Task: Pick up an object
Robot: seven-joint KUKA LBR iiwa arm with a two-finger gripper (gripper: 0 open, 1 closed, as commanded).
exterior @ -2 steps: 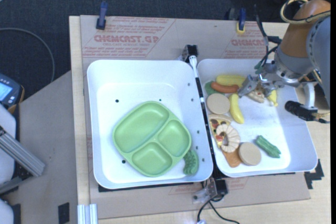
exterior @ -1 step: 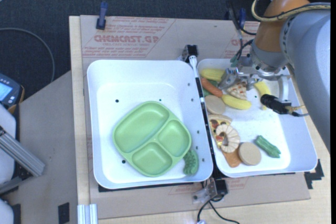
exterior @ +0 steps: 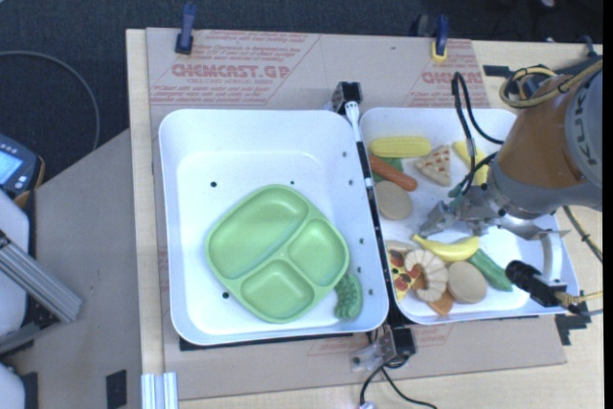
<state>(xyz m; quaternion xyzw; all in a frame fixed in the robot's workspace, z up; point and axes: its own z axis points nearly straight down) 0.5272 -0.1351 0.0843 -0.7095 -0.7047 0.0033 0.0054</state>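
Arm cut off at right edge; gripper hides banana's upper side.

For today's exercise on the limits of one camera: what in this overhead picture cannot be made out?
- Two-finger gripper: open or shut unclear, blurred against food.
- Toy food under the grey arm in the right white bin: hidden.
- Small green item beside the green divided plate: too small to identify.

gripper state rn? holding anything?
Gripper: down in the right bin, just above the banana. Open or shut cannot be told, and no object is seen held.
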